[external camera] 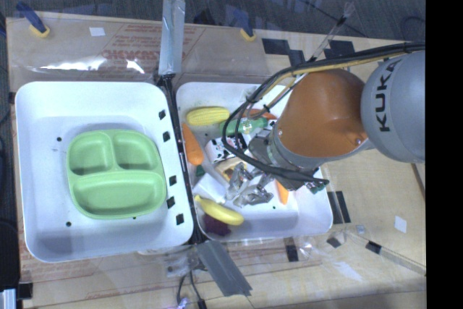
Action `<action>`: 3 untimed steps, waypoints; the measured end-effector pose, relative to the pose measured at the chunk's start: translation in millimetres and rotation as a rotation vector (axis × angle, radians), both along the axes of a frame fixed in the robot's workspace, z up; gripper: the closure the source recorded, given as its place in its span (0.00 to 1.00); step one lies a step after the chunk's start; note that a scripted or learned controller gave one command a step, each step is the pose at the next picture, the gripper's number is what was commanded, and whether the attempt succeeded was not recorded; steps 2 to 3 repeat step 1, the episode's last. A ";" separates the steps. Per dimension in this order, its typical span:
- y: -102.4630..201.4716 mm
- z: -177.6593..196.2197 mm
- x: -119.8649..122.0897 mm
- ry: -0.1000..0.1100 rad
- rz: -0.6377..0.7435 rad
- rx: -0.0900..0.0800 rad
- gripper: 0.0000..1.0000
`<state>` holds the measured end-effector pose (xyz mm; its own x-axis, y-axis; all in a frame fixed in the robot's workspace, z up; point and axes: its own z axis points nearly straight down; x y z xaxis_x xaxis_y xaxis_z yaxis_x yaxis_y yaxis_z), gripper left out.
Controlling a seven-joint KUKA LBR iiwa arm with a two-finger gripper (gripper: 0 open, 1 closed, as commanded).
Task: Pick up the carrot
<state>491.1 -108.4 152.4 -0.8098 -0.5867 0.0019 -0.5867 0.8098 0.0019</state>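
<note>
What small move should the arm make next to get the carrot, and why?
Probably shift the end effector toward the bins' divider: the carrot lies along the right bin's left wall, beside the corn, while the end effector sits mid-bin.

Carrot [192, 145] in right bin [318, 217], left side.

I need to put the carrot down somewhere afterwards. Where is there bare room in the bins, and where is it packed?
Left bin: a bare white border surrounds the green tray, whose three compartments hold nothing. Right bin: crowded, with the carrot along its left wall, corn above, banana below, and the gripper over the middle clutter.
</note>
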 end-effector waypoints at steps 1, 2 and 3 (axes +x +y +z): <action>-51.3 81.1 7.1 -0.007 0.259 -0.002 1.00; -51.3 81.1 7.1 -0.007 0.259 -0.002 1.00; -51.3 81.1 7.1 -0.007 0.259 -0.002 1.00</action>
